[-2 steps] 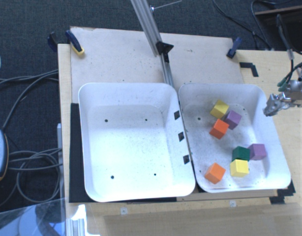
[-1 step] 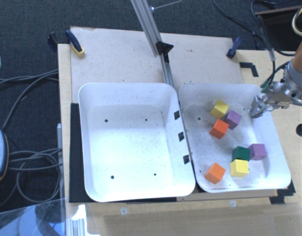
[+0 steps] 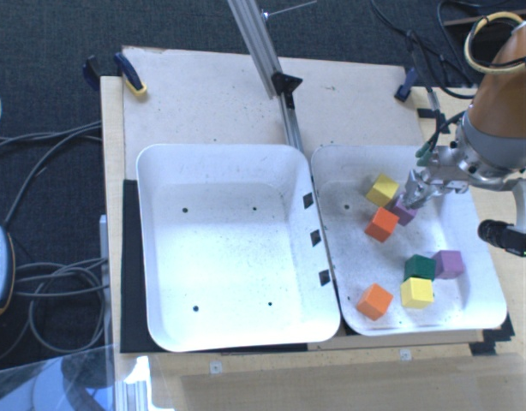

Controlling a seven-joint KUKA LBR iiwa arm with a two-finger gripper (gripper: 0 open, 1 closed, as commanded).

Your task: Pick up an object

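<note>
From my seat I see the arm [image 3: 501, 101] coming in from the right, with the gripper [image 3: 415, 197] low over the upper part of the right bin [image 3: 486, 311]. Its tip sits right on a small purple block [image 3: 404, 214], which peeks out from under it. I cannot tell how wide it is set or whether it has any hold on that block; the tip hides the contact.

The purple block lies wedged between two others: a yellow block [image 3: 382, 190] up and to the left, and an orange block [image 3: 383, 224] down and to the left, both touching or nearly touching it. The visible part is too small for me to call a long axis; its exposed corner points down toward the front of the bin, and it looks tilted rather than flat.

Nearer the front of the same bin is a second cluster: a green block [image 3: 419, 268], a lighter purple block [image 3: 450, 263] just beside it, and a yellow block [image 3: 417, 293] touching the green one from below. A second orange block [image 3: 375, 301] sits apart to their left, turned corner-on. The left bin [image 3: 160, 229] lies alongside.
</note>
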